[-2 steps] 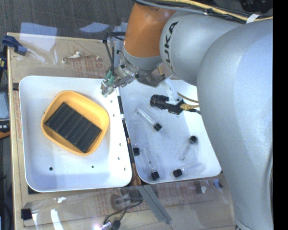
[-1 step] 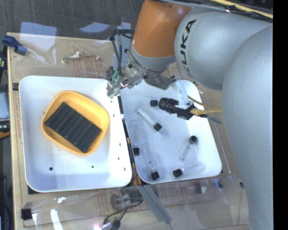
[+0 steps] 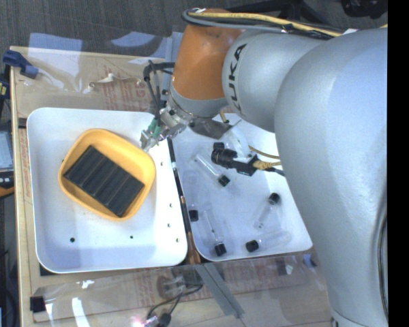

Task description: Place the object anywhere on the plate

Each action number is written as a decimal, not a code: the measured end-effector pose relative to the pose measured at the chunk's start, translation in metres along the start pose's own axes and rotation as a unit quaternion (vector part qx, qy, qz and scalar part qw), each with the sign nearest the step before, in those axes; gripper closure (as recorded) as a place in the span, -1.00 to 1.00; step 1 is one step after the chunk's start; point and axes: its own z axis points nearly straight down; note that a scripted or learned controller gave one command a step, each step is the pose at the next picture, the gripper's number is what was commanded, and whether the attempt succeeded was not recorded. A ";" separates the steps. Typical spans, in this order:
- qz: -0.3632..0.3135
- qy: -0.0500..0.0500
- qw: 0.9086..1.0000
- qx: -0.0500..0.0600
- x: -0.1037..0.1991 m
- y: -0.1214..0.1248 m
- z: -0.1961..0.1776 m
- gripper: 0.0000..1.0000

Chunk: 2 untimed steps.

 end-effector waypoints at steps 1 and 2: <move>0.000 0.000 1.000 0.000 0.000 0.000 0.000 -1.00; 0.004 0.000 1.000 0.000 0.049 -0.010 -0.001 -1.00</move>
